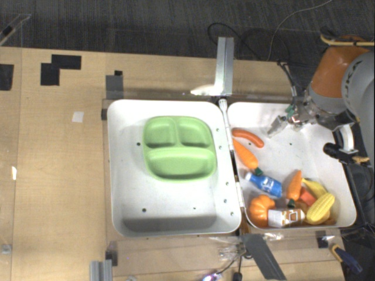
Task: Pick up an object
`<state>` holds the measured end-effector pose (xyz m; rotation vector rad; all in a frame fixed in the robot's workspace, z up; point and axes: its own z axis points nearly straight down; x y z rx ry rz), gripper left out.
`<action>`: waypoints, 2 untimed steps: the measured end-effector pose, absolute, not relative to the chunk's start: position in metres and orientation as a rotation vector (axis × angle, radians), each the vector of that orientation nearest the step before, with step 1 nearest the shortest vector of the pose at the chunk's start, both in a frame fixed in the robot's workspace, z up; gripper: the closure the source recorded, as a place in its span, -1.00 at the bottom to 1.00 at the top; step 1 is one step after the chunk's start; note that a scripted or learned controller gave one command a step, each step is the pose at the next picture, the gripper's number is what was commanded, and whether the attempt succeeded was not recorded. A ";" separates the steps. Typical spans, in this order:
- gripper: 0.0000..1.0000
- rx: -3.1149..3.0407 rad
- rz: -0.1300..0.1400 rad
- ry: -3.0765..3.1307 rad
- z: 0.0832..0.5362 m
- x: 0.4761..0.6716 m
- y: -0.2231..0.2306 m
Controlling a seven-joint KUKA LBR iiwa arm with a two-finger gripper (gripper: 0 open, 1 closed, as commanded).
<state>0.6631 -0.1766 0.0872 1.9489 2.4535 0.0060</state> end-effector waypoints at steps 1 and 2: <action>-1.00 1.876 0.005 2.514 0.113 0.645 -0.114; -1.00 1.764 0.032 2.554 0.101 0.597 -0.093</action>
